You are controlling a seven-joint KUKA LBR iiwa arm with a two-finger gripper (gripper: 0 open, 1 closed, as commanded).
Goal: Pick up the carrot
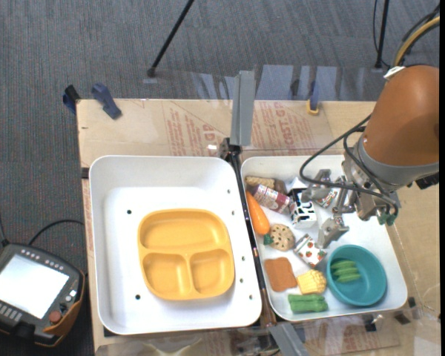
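The carrot [257, 214] is a small orange piece lying lengthwise against the left wall of the right bin [397, 252], with its green end toward the front. My gripper [326, 215] hangs over the middle of that bin, right of the carrot and apart from it. A black-and-white cube [304, 210] and a cookie [282, 236] lie between the two. I see nothing held in the gripper.
Around the carrot in the right bin lie a small can [271, 195], a toast slice [280, 274], corn [311, 281], a green piece [308, 303] and a teal bowl [358, 277] of green beans. A yellow divided plate [185, 254] sits in the left bin [107, 221].
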